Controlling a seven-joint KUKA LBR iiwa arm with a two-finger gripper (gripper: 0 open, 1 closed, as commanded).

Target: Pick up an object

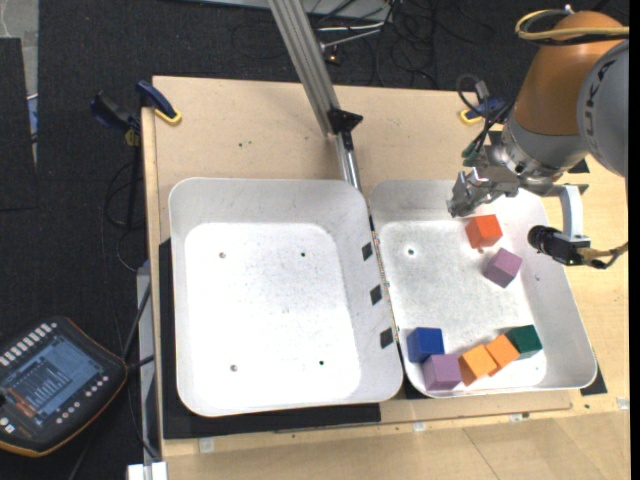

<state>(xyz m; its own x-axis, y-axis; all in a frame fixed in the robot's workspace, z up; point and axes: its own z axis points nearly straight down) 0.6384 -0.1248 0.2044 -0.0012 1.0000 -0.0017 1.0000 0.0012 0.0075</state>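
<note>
I've got four cubes along the right bin's [560, 298] near edge, a purple cube [502, 266] mid-bin, and an orange cube [484, 230] beyond it. My pincer [466, 200] hangs just beside that orange cube at the far end; I can't tell its spread.

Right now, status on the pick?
Gripper over right bin, beside orange cube; nothing seen held. Purple cube close by. Four more cubes clustered at near edge.
</note>
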